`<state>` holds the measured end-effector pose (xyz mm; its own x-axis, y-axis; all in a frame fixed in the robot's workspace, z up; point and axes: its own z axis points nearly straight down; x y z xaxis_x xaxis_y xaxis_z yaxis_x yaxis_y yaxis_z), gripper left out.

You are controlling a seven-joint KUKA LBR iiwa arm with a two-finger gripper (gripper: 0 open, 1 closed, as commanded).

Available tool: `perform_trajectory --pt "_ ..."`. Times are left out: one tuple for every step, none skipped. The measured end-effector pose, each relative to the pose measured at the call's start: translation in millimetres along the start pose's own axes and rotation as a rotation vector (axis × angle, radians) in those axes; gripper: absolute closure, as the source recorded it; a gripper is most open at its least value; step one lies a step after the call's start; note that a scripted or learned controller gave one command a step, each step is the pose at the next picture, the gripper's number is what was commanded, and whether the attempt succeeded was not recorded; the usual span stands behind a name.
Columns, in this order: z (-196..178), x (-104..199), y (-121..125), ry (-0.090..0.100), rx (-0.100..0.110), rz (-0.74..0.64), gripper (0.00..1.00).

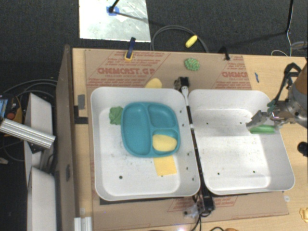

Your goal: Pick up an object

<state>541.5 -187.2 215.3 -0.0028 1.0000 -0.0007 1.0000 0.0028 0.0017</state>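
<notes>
Fingers (260, 121) grip a green object (263, 128), right bin (231, 182) otherwise bare.

You are seeing smooth white plastic bins (144, 189) | shiny blue plastic plate (139, 129) | brown cardboard (144, 64) | shiny metal sheet (103, 16)

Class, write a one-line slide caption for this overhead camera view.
Gripper over the right bin beside a green object; teal tray in the left bin.

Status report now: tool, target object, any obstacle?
Tool over right bin, near its right rim. Green object at the tool; grasp unconfirmed. Nothing else close to it.
</notes>
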Motion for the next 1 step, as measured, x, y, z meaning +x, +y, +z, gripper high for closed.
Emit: perform_trajectory --pt "89.6 17.1 19.7 0.002 0.005 -0.004 0.00"
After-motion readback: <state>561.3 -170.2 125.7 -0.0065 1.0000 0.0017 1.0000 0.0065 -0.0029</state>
